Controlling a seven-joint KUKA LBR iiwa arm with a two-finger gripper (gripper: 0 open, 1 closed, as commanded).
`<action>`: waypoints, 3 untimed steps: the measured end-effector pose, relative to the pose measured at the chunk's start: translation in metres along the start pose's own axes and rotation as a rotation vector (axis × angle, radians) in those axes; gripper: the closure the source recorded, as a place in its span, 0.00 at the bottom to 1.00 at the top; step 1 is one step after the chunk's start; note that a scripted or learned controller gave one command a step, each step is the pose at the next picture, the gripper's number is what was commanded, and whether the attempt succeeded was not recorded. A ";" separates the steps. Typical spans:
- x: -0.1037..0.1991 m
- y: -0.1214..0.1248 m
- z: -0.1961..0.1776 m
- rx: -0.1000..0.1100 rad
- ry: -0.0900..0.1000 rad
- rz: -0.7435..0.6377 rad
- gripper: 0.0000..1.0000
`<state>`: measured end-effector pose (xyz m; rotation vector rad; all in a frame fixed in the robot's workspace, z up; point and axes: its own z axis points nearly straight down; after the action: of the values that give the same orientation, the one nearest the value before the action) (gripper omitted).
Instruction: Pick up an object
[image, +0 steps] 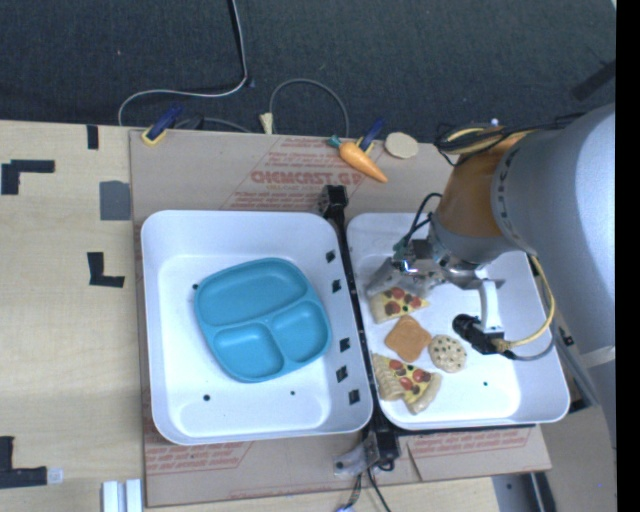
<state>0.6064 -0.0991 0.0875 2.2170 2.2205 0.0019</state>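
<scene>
I am reaching in from the right, my grey arm (560, 200) with its orange band (475, 195) crossing over the right bin (540, 400). My gripper (400, 272) is hanging low over that bin's left part, close to the divider between the 2 bins. I cannot tell how my jaws are standing; the wrist is hiding them.

Toy food is lying in the right bin. 1 pizza slice (397, 302) is sitting just under my gripper, touching or nearly touching it; I cannot tell which. A brown cracker-like square (407, 339) is lying just below that slice. A chocolate-chip cookie (448, 353) is resting just right of the square. A 2nd pizza slice (408, 383) is lying near the bin's front wall.

The left bin (165, 300) is holding a blue divided plate (262, 317) with 3 compartments.

Behind the bins, on the cardboard sheet (200, 170), a toy carrot (362, 160) and a pale round piece (402, 146) are lying near each other.
</scene>
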 end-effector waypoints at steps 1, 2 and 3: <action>0.003 -0.018 0.000 -0.006 -0.002 0.001 0.00; 0.001 -0.049 0.000 -0.007 -0.001 0.000 0.00; -0.003 -0.058 0.000 -0.008 0.000 -0.001 0.00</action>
<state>0.5486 -0.1023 0.0877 2.2112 2.2177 0.0105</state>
